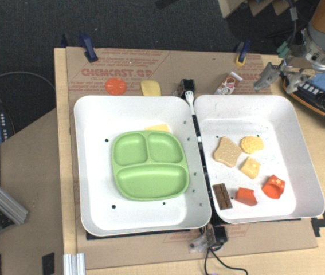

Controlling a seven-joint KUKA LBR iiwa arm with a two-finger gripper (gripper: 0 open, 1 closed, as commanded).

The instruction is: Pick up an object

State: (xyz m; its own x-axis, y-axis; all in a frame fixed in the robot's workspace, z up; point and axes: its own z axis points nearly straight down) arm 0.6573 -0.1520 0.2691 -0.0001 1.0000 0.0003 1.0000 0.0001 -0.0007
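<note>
The pincer (274, 76) hovers beyond the right bin (300, 130), and whether it is clenched I cannot tell. Nothing looks picked yet; toast (227, 152) lies inside that bin.

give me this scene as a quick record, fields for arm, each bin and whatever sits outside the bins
arm: gripper at the view's upper right, above the bench beyond the right bin
left bin: green divided plate, yellow piece partly under its far edge
right bin: toast slice, round cracker, cheese cube, chocolate bar, two red-orange pieces
outside the bins: orange disc, pale yellow piece, wrapped snack
</note>
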